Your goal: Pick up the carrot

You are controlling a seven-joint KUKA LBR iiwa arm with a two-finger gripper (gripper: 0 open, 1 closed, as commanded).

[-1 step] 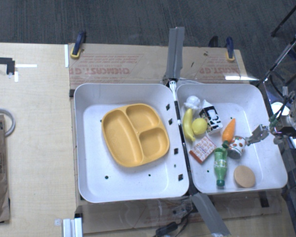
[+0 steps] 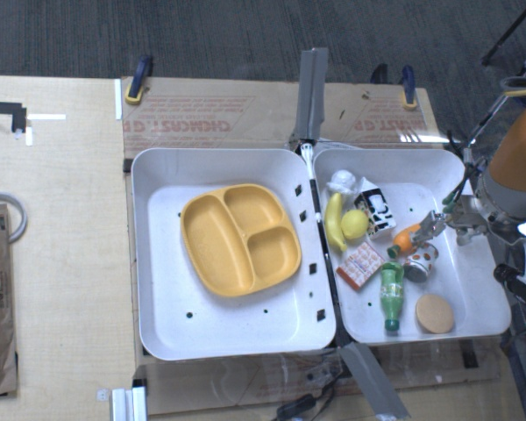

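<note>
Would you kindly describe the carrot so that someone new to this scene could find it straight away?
Start at the right-hand shallow white bin, the one crowded with small items. Toward its right side, just above a small brown and white can, lies the small orange carrot, with the arm's pincer right at it. It is the bin's only bright orange item; the yellow plastic banana and lemon lie further left.

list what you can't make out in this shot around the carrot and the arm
- Carrot: its right end is covered by the gripper, so whether it is held is unclear.
- Can: too small and partly under the carrot to read.
- Arm: cut off by the right edge of the camera view.
- Black-and-white pack: print too blurred to read.
</note>
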